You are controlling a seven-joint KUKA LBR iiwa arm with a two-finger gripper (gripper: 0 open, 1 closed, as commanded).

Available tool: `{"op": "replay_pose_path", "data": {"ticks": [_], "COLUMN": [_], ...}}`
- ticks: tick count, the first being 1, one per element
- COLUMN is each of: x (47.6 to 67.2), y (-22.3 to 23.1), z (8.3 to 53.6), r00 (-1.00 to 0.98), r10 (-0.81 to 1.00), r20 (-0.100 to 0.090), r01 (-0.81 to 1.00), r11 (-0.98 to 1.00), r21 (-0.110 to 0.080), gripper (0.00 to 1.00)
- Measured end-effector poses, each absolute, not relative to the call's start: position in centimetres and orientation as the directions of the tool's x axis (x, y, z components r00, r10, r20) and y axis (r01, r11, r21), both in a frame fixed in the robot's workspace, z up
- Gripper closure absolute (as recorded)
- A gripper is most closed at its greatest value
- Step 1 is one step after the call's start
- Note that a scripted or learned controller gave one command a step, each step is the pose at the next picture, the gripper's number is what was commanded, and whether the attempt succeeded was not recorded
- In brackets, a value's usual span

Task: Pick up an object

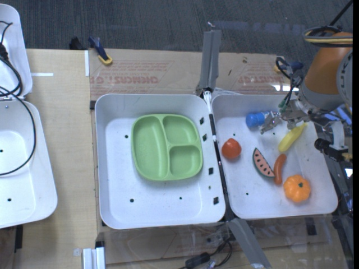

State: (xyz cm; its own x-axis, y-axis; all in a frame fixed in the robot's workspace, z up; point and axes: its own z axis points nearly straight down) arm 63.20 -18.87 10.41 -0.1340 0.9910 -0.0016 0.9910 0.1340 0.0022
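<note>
The right bin (247, 198) holds several toy foods. A blue object (256, 119) lies at the back. A yellow banana (291, 138) sits to its right. A red tomato (231, 148) rests near the bin's left wall. A watermelon slice (262, 162), a red sausage (279, 168) and an orange pumpkin (297, 188) lie toward the front. My gripper (273, 121) hangs low between the blue object and the banana, close to the blue object's right side. Nothing shows held in it.
The left bin (112, 195) bears a green divided plate (167, 146). A grey post (210, 60) rises behind the seam between the bins. White trays with black cables (17, 150) stand at the far left. A blue-yellow clamp (100, 50) lies on the bench at the back.
</note>
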Motion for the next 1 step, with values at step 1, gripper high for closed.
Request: {"op": "replay_pose_path", "data": {"ticks": [1], "x": [56.89], "y": [-19.08], "z": [9.15], "r00": [-0.062], "r10": [0.998], "r20": [0.0], "r01": [0.998], "r11": [0.062], "r21": [-0.001], "gripper": [0.0]}}
